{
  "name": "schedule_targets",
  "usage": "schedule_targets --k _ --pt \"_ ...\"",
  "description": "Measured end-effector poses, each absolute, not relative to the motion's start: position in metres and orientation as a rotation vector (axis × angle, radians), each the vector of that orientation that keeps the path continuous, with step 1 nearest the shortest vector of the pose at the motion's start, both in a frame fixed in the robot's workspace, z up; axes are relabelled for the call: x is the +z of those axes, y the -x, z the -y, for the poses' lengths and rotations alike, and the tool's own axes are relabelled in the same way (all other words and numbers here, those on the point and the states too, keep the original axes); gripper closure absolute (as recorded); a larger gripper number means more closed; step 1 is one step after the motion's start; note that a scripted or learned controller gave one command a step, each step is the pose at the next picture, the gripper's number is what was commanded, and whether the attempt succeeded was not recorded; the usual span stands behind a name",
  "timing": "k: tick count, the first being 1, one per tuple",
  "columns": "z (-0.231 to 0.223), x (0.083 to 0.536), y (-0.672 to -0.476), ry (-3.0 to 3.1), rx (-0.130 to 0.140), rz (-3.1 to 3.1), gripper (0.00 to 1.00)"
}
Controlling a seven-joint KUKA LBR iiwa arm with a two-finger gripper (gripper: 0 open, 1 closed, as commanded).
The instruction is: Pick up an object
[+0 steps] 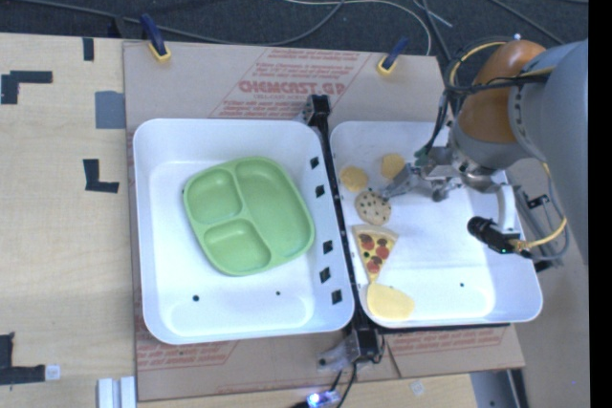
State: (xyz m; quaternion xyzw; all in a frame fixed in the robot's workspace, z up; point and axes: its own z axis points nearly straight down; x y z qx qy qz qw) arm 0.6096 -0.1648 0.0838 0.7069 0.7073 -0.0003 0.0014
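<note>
My gripper (402,182) hangs low over the right bin (478,296), pointing left. Its tip is just right of a brown chocolate-chip cookie (373,206) and below a small yellow piece (392,165). Another small yellow round piece (355,178) lies by the bin's left wall. Nearer the front lies a pizza slice (373,250), and a larger yellow disc (390,302) sits in the front left corner. No object is visibly held.
The left bin (163,291) holds a green divided plate (249,215). A black divider (330,205) runs between the bins. The grey arm with its orange band (497,100) and black cables (497,234) cover the right bin's far right side.
</note>
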Motion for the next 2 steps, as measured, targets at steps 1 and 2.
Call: schedule_targets --k 1,2 --pt "0.165 0.097 -0.611 -2.214 0.002 -2.219 1.0" --pt "0.163 0.144 -0.608 -2.219 0.003 -2.222 1.0"
